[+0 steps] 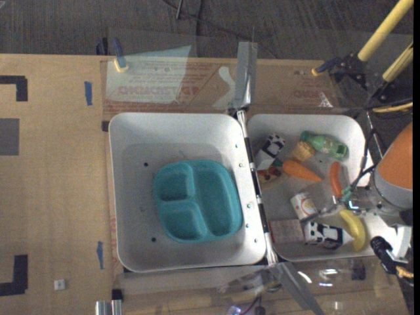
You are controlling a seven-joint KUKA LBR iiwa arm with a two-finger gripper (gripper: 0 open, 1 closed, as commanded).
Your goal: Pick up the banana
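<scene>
Looking down on the counter (52, 176), we take the big things first: well off from the pincer sits the far bin (131, 143) holding a teal divided plate (197, 199), and right beneath the pincer lies the near bin (357, 133), crowded with toys. The arm (401, 169), grey with its orange band, comes in over the near bin's outer edge, and the pincer (351, 205) hangs at the arm's tip, just above the banana (354, 230). The banana lies along the bin's wall at the corner closest to the pincer, its upper tip right under the dark metal of the wrist, its lower end beside a black-and-white cow toy (323, 233). Farther from the pincer we see a small white carton (304, 205), an orange carrot (302, 170), a red-orange chilli-like piece (336, 178), a green bottle (325, 144) and an ice-cream cone toy (303, 151). We judge the banana to be a light, hollow plastic toy, stiff enough, smooth and curved, so likely to slip or roll out of a pinch near its ends; the thick middle, gripped across its narrow width, looks the safest hold, though the wall beside it leaves little room on that side. How wide the pincer stands we cannot tell, and we see nothing held in it.
</scene>
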